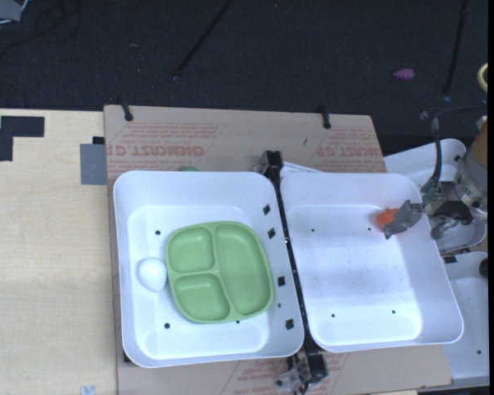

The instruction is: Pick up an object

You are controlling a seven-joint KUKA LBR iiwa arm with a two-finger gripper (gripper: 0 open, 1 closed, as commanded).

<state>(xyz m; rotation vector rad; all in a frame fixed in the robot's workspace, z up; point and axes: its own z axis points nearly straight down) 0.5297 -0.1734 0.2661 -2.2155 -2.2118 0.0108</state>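
Two shallow white bins sit side by side on a brown cardboard sheet (230, 142) printed with red lettering, laid over a pale wood-grain bench (41, 253); beyond the bench the floor is dark, crossed by thin cables; the left bin (140, 192) holds a smooth green plate (219, 271) with three compartments, lying flat near the middle, and a small white egg-shaped object (152, 273) touching the plate's left edge; the right bin (354, 303) is glossy plastic with small dark dots on its floor; at its upper right the gripper (403, 219) reaches over the rim from the right, its grey fingers pinching a small orange object (386, 217) at their tips, low over the bin floor.
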